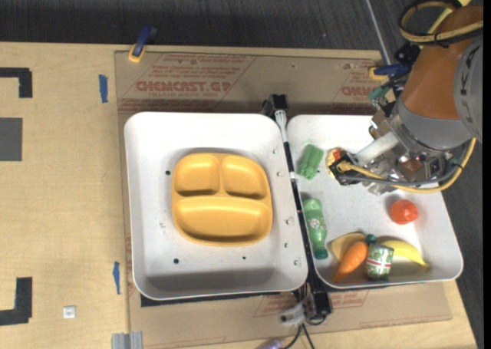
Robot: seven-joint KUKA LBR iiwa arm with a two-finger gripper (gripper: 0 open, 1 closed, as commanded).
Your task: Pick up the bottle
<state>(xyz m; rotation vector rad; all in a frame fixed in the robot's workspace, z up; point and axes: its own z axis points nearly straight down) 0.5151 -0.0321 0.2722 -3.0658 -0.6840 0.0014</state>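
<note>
Bench carries 2 shallow white bins side by side on a brown cardboard sheet [230, 83].

Left bin [146, 186]: holds 1 yellow divided plate [222, 198] with 3 compartments, lying flat near the middle.

Right bin [441, 232]: holds 6 loose items. The green bottle [313, 223] lies on its side just beside the bin's left wall, roughly parallel to it, with a speckled label around its body. A short green item [310, 162] lies tilted above it, apart from it. A tomato [403, 210] sits toward the right side. Along the near edge a carrot [350, 257], a can [379, 260] with a green and white label, and a banana [405, 251] lie bunched together; the can rests against the banana.

Arm: the gripper [395, 165] hangs over the upper right part of the right bin, above the tomato and well apart from the bottle. Nothing is seen in its grasp. Whether the claw is open or closed cannot be told.
</note>
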